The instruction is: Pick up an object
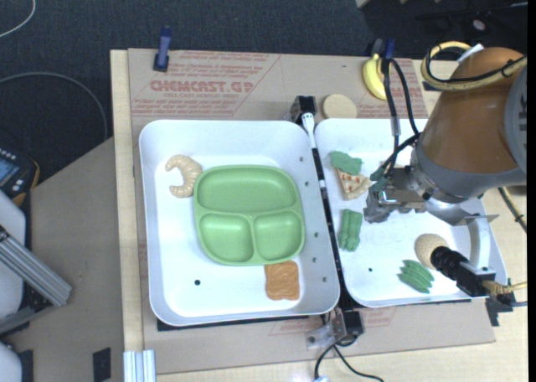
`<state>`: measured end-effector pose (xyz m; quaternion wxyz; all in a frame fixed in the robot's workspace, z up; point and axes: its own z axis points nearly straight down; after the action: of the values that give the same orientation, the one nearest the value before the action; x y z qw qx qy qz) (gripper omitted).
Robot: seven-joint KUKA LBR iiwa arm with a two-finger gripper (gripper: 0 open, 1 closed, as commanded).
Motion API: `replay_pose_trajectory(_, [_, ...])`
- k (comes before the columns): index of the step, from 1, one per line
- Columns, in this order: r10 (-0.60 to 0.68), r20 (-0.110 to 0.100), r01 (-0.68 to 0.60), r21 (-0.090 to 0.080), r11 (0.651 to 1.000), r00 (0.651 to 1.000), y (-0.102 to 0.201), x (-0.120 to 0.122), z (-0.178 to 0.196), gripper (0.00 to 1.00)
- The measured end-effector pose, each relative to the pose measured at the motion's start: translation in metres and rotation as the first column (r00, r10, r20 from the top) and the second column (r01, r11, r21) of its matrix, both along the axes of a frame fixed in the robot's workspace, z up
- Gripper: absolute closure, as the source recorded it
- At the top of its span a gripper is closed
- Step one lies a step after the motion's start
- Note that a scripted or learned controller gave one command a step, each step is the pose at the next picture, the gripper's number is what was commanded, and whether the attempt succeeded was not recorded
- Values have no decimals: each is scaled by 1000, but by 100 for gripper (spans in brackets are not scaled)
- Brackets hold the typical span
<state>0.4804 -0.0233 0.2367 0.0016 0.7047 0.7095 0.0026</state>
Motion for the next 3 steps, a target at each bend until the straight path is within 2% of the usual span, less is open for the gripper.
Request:
replay_pose_trajectory(1, [2,1,-2,1,1000,1000,77,0,57,100])
replay_pose_trajectory(2, [-12,6,12,-3,1000,1000,22,0,144,100])
replay_pose_trajectory(3, [-3,4,3,0,1000,1000,56,0,209,100])
